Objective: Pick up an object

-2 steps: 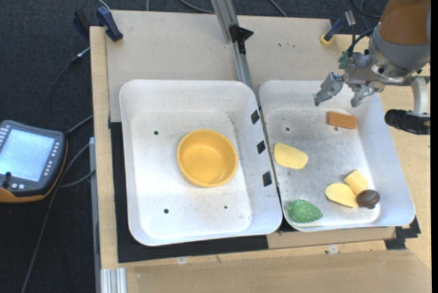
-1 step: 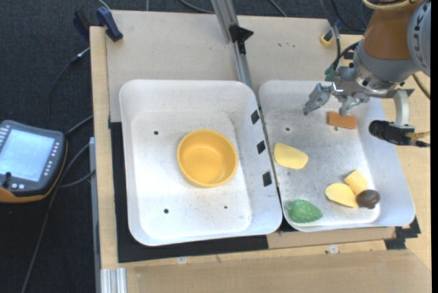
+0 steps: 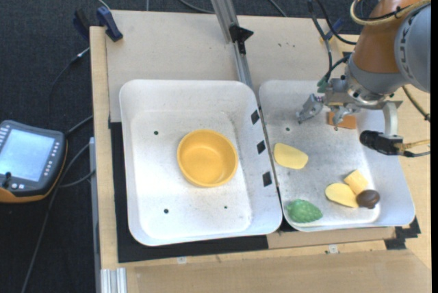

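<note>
Camera view showed the pincer open and empty above the right bin; the yellow piece lay nearby, so a centred, vertical descent seemed advisable.

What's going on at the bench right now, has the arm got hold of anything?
Nothing visibly held. The gripper hangs over the far end of the right bin, apart from the items there. Nearer the camera in that bin lie a yellow piece, a green piece, and a yellow and brown cluster. The left bin holds a yellow bowl.
</note>
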`<state>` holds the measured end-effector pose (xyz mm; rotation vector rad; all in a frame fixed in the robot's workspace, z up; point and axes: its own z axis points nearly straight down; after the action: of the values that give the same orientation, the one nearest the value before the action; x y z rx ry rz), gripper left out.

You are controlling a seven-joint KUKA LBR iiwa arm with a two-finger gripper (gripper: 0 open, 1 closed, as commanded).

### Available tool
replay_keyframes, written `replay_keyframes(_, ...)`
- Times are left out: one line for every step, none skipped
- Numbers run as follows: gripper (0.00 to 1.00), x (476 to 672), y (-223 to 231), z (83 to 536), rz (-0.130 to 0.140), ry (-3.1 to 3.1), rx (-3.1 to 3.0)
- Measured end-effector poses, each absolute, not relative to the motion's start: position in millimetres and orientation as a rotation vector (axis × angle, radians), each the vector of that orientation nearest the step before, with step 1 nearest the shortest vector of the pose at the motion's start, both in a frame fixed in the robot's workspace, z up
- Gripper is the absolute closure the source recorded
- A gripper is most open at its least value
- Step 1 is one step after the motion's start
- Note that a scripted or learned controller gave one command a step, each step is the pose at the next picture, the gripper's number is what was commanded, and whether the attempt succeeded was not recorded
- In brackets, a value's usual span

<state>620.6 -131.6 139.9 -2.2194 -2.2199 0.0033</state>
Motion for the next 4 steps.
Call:
replay_keyframes(1.00, 621.9, -131.3, 153.1, -0.002, -2.223, -2.222)
replay_keyframes(1.00, 631.6, -135.8, 209.1, -0.005, -2.225, -2.224)
replay_keyframes(1.00, 632.3, -135.8, 238.6, -0.003, -2.224, -2.223)
replay_keyframes(1.00, 624.0, -92.3, 232.2, -0.001, -2.224, -2.217)
